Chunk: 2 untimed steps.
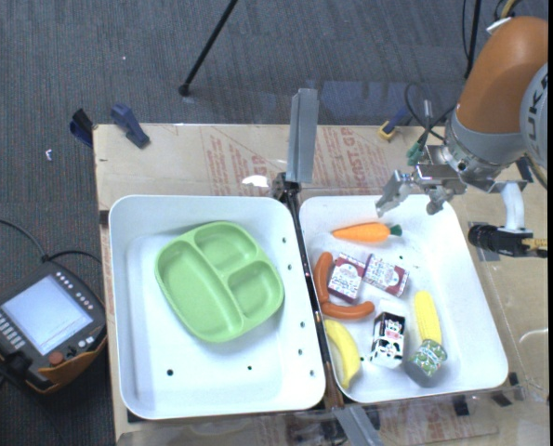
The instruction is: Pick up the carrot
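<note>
Open, empty gripper hovers just above the carrot (lying flat, leafy end right) in the right bin

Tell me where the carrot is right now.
The carrot lies at the far end of the right bin, just below the gripper and above the two small red cartons.

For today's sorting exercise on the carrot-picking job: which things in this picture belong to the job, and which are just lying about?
Belong to the job:
carrot
gripper
right bin

Just lying about:
green divided plate
banana
corn cob
two sausages
two small cartons
cow-print carton
</note>
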{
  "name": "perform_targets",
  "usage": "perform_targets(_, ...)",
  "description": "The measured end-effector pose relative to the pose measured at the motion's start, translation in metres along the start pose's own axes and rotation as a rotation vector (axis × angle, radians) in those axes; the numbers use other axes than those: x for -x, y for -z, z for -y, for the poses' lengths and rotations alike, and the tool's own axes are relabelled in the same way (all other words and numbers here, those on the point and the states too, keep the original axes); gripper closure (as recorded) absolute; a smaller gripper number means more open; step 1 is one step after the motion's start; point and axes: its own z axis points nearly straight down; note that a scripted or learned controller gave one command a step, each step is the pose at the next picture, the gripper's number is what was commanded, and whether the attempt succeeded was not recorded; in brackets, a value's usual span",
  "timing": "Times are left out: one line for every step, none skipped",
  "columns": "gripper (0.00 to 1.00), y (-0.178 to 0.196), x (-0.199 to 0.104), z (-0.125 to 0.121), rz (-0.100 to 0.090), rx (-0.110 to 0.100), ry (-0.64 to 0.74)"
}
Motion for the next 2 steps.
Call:
perform_targets(0.0,-0.047,-0.005,-0.003,0.005,0.026,-0.021)
perform_targets(0.0,-0.084,0.025,0.0,-0.008,-0.021,-0.104)
